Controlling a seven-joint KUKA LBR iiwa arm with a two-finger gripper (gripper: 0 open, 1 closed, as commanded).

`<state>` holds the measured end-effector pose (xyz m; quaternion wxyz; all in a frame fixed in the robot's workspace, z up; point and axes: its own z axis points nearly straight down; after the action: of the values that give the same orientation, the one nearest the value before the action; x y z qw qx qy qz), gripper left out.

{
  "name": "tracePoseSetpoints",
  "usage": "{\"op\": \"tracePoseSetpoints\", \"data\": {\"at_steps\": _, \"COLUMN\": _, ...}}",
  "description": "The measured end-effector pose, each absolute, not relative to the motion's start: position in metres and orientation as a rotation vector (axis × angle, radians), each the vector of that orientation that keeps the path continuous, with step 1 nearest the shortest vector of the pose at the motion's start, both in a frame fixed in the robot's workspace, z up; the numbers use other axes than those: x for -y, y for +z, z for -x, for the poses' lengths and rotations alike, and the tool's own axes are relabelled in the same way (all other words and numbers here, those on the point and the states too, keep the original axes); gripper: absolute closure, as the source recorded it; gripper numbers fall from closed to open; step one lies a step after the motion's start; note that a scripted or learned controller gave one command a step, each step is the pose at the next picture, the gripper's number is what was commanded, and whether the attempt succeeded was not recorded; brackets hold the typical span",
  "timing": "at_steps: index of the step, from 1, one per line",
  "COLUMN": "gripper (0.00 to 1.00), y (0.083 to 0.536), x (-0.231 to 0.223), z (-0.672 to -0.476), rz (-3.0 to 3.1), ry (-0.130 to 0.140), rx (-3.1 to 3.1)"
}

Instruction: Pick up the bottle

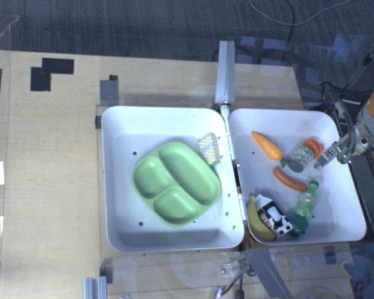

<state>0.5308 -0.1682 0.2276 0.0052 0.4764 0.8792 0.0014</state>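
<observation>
A green plastic bottle (304, 205) lies in the right bin (343, 220), near its front, with its cap pointing toward the back. A small grey container with a red end (302, 154) lies further back in the same bin. My gripper (331, 158) hangs over the right bin's right side, just right of that small container and well behind the green bottle. Its fingers stand apart and nothing sits between them.
An orange carrot (267, 145) and a red sausage (289, 180) lie in the right bin. A banana (257, 220) and a black-and-white toy (275, 218) sit at its front left, close to the bottle's base. The left bin (121, 229) holds a green divided plate (176, 182) and a small patterned packet (209, 148).
</observation>
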Motion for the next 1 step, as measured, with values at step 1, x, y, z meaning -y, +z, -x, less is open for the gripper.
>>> {"op": "tracePoseSetpoints", "data": {"at_steps": 1, "gripper": 0.00, "y": 0.2274, "x": 0.1682, "z": -0.5306, "rz": -1.492, "ry": 0.004, "rx": -2.754}}
